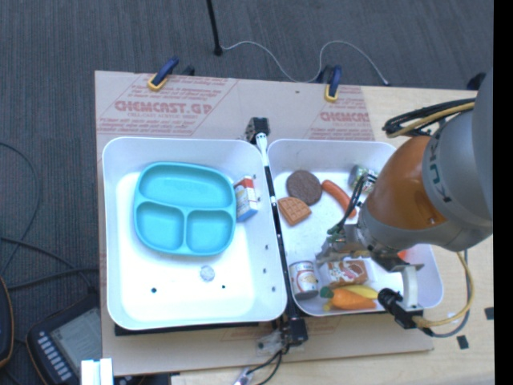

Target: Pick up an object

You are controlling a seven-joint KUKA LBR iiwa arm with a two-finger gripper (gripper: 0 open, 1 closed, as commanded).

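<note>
White bins sit side by side on the table (160, 107): the left bin (120, 239) holds a blue divided plate (185, 208) and a small carton (247, 197) against its right wall. The right bin (321, 147) holds a brown cookie (304, 184), a waffle (294, 210), a red pepper (335, 192), a can (304, 278) and a carrot (349, 298). The end effector (343, 247) is low over that bin's near half beside the can; whether it grips anything cannot be told.

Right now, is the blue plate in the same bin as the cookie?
No, the blue plate lies in the left bin, while the cookie lies in the right bin.
</note>
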